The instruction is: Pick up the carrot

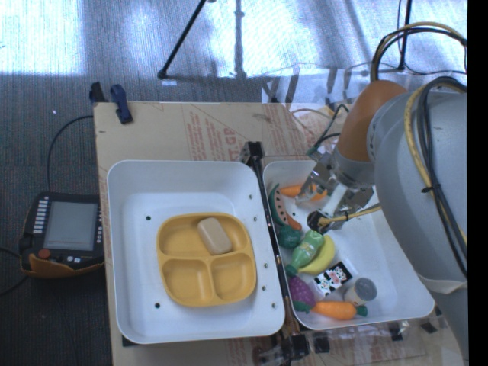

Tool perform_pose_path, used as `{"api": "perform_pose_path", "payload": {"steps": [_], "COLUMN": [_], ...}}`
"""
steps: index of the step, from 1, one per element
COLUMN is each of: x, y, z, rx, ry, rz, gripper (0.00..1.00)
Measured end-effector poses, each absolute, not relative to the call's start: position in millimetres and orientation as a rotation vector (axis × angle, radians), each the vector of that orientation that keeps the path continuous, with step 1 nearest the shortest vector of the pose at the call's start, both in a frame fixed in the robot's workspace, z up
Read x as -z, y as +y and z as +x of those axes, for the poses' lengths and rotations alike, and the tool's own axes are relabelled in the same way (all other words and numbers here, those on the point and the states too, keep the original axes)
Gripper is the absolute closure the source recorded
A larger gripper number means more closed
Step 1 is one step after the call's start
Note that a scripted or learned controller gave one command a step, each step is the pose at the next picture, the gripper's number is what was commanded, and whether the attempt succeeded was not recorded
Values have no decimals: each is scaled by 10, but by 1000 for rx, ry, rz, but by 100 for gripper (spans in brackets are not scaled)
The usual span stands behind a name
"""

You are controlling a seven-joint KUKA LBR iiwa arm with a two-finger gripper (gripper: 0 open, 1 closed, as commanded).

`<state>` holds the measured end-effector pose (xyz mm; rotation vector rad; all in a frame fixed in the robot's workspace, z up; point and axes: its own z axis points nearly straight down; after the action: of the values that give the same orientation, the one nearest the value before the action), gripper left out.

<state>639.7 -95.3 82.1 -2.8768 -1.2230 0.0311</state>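
Observation:
The carrot (335,309), orange with a green top, lies on its side at the near edge of the right bin (396,280). My gripper (319,198) hangs low over the far left part of that bin, well away from the carrot. A small orange piece (293,191) sits right beside the gripper, and I cannot tell whether they touch. The arm's grey body (427,174) covers the right side of the bin.
Near the carrot lie purple grapes (300,288), a black-and-white block (333,279) and a grey can (363,288). A banana (325,258), a green bottle (306,246) and a watermelon slice (277,208) crowd the bin's left side. The left bin (137,189) holds a yellow divided plate (179,280) with a beige bar (215,235).

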Motion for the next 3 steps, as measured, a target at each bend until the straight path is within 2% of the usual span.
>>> {"api": "perform_pose_path", "payload": {"steps": [1,2,3], "x": [-894,-892,-960], "y": [-940,-933,-931], "z": [6398,6399,6388], "rx": [-40,-41,-55], "ry": [-1236,-1238,-1244], "rz": [-2869,-2867,-2858], "gripper": [100,0,100]}}
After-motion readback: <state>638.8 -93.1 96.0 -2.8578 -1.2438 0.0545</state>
